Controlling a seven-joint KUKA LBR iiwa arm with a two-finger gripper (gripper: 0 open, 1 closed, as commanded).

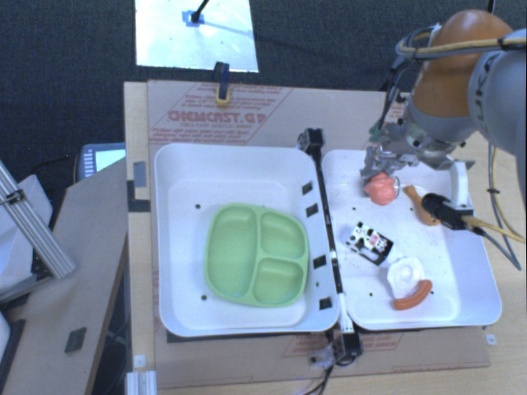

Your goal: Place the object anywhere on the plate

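While its grip is unclear, pincer (380,169) meets pink ball (380,189) near black-white toy (370,243).

The arm (494,72) is showing a smooth grey casing, with a rounded orange band (457,56) bulging just above the wrist. A yellow cable (461,46) and darker ones are running across that orange part. Below, the gripper (380,169) is appearing as pale metallic hardware with dark fittings.

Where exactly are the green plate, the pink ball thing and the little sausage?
green plate (228,249), camera view, bare floor of its large left compartment.
pink ball (380,189), camera view, middle of its rounded top.
sausage (411,296), camera view, middle of its length.
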